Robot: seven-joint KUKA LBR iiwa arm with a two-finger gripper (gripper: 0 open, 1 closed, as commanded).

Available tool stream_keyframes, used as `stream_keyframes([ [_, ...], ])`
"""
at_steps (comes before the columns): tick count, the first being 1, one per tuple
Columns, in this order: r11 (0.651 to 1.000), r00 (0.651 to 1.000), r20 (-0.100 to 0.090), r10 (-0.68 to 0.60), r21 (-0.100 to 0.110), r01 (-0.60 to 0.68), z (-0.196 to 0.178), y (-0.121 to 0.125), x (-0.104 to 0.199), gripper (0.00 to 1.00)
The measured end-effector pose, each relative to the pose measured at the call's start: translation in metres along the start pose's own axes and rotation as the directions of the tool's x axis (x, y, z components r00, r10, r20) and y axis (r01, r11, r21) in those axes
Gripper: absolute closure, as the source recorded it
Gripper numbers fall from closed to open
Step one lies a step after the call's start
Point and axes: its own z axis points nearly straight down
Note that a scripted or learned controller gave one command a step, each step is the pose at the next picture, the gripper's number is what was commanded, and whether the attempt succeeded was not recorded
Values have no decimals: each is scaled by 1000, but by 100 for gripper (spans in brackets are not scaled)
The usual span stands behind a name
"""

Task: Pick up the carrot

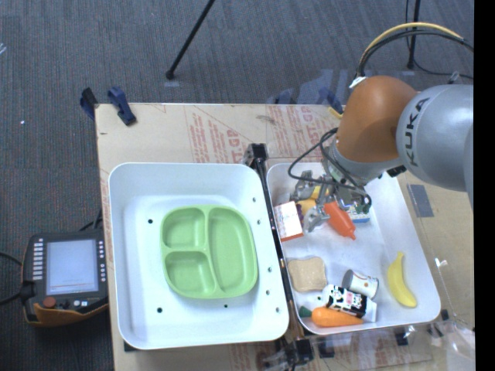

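An orange carrot [340, 219] lies tilted in the upper middle of the right bin [410, 246], its upper end right under my gripper [331, 202]. The gripper hangs low over it from the grey arm and its orange band [375, 126]. Arm and wrist hide where the gripper meets the carrot. A second orange carrot [337, 318] with a green end lies flat at the bin's front edge, well away from the gripper.
Near the gripper are a red-and-white carton [288, 221] and a small yellow item [308, 205]. Farther forward lie a slice of bread [307, 273], a cow-print carton [346, 301], a small can [361, 284] and a banana [401, 280]. The left bin holds a green divided plate [209, 252].
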Motion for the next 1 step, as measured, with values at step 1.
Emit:
stream_keyframes([
  [1,944,944,1,331,1,-331,-110,-5,3,100],
])
